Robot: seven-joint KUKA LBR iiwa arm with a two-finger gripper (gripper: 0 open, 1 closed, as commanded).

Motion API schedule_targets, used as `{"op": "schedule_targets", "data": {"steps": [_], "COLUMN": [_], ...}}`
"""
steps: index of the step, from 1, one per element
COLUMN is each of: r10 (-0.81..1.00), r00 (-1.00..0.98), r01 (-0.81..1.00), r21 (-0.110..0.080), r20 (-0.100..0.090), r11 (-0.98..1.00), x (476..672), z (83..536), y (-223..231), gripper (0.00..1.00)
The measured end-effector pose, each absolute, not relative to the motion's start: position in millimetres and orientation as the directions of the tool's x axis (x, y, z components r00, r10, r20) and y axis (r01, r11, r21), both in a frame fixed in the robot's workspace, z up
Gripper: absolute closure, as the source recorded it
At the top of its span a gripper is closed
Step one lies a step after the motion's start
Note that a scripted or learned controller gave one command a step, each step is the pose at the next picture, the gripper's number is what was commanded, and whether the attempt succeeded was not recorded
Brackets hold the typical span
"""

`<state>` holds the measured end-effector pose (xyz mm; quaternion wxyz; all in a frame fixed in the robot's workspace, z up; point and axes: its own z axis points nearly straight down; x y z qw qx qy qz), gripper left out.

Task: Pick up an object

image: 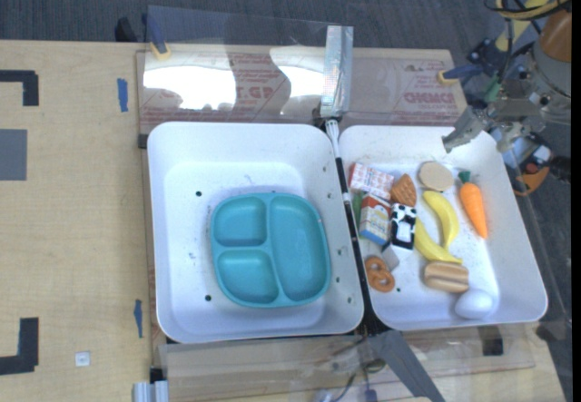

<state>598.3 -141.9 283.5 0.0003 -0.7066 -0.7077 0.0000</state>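
The left bin (172, 210) holds a teal divided plate (270, 248). The right bin (522, 264) is crowded — banana (439, 226), carrot (473, 208), hot-dog bun (446, 276), white egg (474, 303), pretzel (379, 273), a round cookie (436, 176) and small packets (372, 181) lie close together. The hand (465, 132) hovers at that bin's far right corner, above and just beyond the carrot and cookie, touching neither — its grip state I cannot tell.
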Motion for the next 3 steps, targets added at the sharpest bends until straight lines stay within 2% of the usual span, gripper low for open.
{"op": "schedule_targets", "data": {"steps": [1, 2, 3], "r10": [0.999, 0.996, 0.996], "r00": [0.04, 0.092, 0.093], "r01": [0.999, 0.996, 0.996], "r21": [-0.008, 0.009, 0.008], "r20": [0.0, 0.002, 0.002], "r11": [-0.04, -0.092, -0.093], "x": [526.8, 567.5, 567.3], "z": [202, 99, 107], "y": [-172, -181, -181], "gripper": [0.0, 0.0, 1.0]}}
